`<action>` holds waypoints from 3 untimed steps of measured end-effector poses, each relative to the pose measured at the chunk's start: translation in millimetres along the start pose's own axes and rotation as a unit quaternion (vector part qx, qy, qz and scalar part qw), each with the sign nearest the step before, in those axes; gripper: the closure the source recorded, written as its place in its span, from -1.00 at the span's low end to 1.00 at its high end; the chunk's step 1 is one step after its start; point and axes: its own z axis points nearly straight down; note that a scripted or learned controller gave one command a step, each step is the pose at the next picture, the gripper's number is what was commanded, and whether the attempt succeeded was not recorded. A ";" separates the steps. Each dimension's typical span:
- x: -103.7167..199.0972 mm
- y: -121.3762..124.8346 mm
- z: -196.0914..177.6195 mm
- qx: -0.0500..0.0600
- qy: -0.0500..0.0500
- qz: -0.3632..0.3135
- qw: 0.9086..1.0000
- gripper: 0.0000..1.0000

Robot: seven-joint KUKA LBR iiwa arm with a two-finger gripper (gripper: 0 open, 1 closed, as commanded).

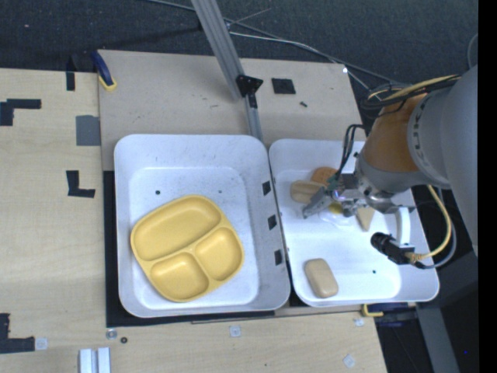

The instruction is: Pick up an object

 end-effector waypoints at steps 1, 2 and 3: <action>-0.5 1.0 -13.6 -0.001 0.000 0.000 1.000 1.00; 4.3 1.7 -76.0 -0.002 0.001 0.000 1.000 1.00; 4.5 2.6 -129.0 -0.001 0.001 0.000 1.000 1.00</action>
